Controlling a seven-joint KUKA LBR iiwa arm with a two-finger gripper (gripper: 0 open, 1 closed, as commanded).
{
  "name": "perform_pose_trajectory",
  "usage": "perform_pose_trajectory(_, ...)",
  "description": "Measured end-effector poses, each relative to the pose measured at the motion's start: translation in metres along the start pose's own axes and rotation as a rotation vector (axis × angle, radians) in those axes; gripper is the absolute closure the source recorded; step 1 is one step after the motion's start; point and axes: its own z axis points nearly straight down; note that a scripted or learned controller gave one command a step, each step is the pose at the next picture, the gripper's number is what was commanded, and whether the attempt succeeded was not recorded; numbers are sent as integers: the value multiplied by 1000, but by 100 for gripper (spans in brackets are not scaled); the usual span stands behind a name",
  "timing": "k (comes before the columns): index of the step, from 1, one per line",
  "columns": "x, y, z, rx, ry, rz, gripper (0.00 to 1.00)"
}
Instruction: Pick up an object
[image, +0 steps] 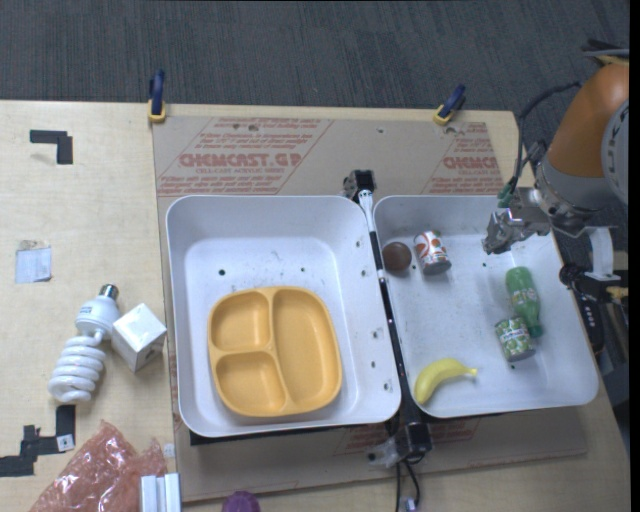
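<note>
- Camera view: the grey two-finger gripper hovers above the right white bin; whether it is open, I cannot tell.
- Descending here, it could miss the green plastic bottle and close on nothing.

Arm entering from the right edge of the frame, its orange band at the upper right corner and grey wrist angled down and leftward. Gripper at the right of the frame, just below the wrist, pointing toward lower left, nothing visible between its tips.
</note>
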Motion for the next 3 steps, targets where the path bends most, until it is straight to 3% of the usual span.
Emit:
perform_pose_trajectory(1,0,0,0,0,0,0,0)
perform_pose_trajectory(2,54,-72,58,2,1,4,0)
perform_pose_trajectory(3,53,-71,48,0,0,5,100)
